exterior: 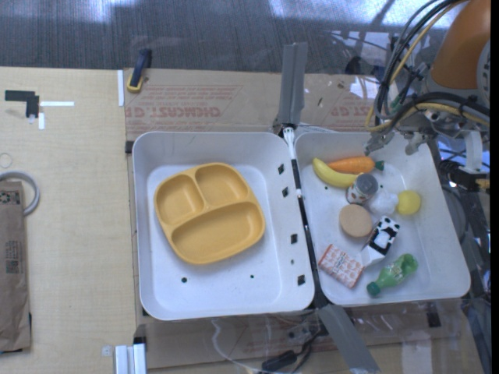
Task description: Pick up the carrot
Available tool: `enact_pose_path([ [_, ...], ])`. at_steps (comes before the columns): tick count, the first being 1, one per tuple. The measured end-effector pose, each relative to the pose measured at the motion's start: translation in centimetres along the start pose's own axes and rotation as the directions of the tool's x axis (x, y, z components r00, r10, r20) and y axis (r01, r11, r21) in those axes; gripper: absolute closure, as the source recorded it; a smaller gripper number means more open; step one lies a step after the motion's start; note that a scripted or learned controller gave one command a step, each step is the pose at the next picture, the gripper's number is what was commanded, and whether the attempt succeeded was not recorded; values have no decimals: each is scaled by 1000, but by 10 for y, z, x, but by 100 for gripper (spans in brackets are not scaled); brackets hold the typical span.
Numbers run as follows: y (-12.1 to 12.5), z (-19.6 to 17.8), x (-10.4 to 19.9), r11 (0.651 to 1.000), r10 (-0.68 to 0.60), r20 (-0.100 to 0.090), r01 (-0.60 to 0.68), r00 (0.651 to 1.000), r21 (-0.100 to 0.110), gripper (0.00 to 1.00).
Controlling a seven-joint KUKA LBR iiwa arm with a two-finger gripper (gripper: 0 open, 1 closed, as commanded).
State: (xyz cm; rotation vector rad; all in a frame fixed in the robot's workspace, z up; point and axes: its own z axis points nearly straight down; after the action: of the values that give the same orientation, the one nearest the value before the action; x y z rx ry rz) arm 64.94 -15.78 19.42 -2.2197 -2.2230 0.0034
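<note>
Hovering over right bin's far edge | carrot (352, 164) lies crosswise, just left of gripper (387, 140) | jaws' state: cannot tell

Wooden bench (62, 232) carrying two shallow white bins. The left bin (148, 232) sits beside the right bin (448, 232), their inner edges touching. A cardboard sheet (210, 104) lies behind the left bin; a brown paper bag (12, 263) lies well left of it.

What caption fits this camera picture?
Robot gripper hovers near the carrot and banana in the right bin.
</note>
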Motion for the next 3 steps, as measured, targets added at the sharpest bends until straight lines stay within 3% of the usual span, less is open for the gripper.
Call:
enact_pose_path([
  [1, -5, 62, 19, 986, -165, 0, 165, 986, -1, 0],
  [2, 11, 59, 21, 903, -429, 3, 429, 903, -4, 0],
  [3, 11, 49, 19, 904, -427, 6, 427, 904, -7, 100],
])
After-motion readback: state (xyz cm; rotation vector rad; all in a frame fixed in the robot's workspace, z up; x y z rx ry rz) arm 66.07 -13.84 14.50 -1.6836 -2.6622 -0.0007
